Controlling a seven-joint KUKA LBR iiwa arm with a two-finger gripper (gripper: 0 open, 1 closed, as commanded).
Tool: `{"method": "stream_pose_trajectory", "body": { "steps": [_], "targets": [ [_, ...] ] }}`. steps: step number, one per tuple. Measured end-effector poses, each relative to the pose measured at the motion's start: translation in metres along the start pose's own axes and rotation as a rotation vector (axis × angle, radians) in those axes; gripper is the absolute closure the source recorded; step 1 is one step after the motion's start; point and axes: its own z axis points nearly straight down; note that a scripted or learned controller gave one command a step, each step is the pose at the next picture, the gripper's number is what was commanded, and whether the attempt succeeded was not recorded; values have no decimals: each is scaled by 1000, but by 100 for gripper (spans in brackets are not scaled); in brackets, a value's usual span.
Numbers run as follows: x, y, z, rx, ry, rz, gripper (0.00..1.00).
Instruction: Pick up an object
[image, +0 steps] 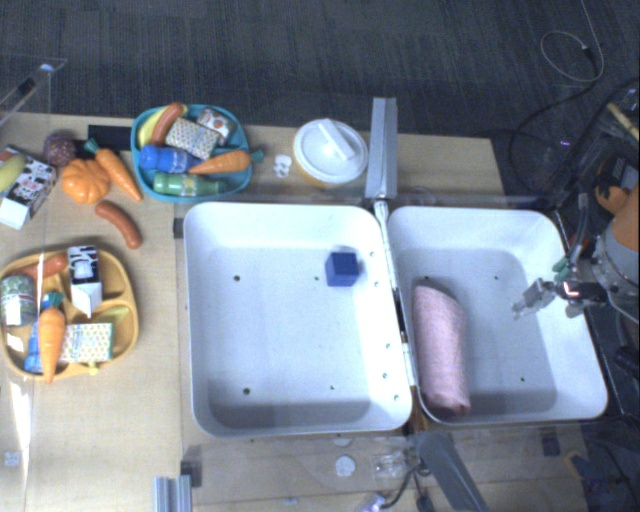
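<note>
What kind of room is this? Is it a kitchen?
Probably a robot lab, not a kitchen. Two shallow white plastic bins sit side by side on a bench, a grey robot arm's pincer reaches in, and the food in the blue bowl looks like toys.

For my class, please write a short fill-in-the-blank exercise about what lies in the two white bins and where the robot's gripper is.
1. The blue cube lies in the ____ bin of the two.
2. The rolled cloth in the right bin is ____ in colour.
3. The gripper hovers over the ____ bin, apart from the cloth.
4. The cloth lies against that bin's ____ wall.

Missing words: left; pink; right; left
</note>
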Motion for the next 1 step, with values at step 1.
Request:
{"method": "stream_pose_trajectory", "body": {
  "steps": [1],
  "targets": [
    [43,26,-50,-1,0,255,0]
  ]
}}
